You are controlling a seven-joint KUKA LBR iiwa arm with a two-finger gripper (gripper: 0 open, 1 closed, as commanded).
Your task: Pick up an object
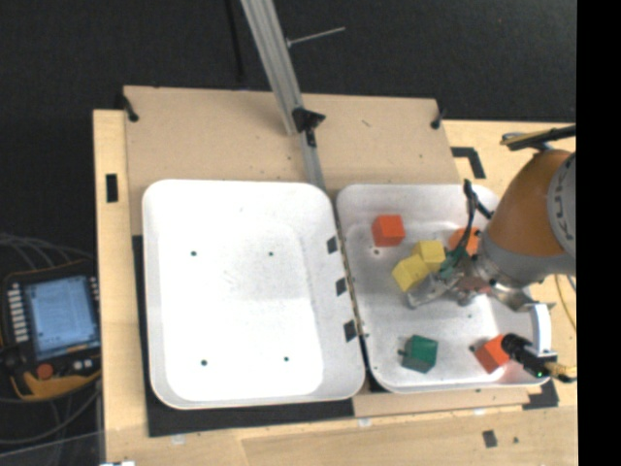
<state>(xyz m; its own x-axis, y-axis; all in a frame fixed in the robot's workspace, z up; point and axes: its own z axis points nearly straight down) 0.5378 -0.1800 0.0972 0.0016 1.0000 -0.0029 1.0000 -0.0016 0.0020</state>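
Yellow blocks (417, 265), the likely target, lie at centre of the right bin (388, 382), right of frame. The tool (439, 284) sits low just beside them, angled for a grasp; its opening cannot be told, nor any hold.

Four blocks (417, 265) in right bin (388, 382), left bin (243, 289) alongside
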